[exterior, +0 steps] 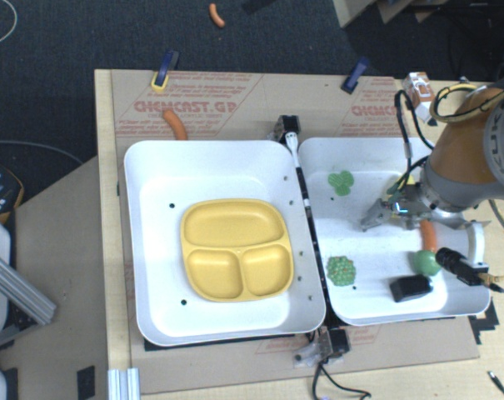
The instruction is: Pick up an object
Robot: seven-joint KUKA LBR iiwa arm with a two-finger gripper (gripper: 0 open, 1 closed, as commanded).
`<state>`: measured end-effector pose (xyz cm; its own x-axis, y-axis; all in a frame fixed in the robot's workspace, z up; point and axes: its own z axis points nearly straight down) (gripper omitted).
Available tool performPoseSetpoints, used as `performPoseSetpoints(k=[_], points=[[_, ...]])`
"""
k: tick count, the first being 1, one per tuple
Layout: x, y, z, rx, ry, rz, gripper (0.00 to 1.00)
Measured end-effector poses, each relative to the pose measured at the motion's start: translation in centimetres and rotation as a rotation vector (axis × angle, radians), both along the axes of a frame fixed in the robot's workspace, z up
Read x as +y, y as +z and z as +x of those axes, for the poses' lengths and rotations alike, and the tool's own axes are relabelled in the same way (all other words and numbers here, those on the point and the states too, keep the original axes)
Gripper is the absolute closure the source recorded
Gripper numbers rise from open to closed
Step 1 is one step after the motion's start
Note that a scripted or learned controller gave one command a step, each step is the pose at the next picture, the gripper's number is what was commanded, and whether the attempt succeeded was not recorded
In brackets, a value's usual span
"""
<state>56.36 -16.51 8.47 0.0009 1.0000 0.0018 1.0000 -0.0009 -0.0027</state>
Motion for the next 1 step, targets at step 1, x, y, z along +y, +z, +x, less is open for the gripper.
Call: performPoseSetpoints(k=[1], points=[[-0.04,1.09,0.07,-0.003,0.0,-0.001,1.0]])
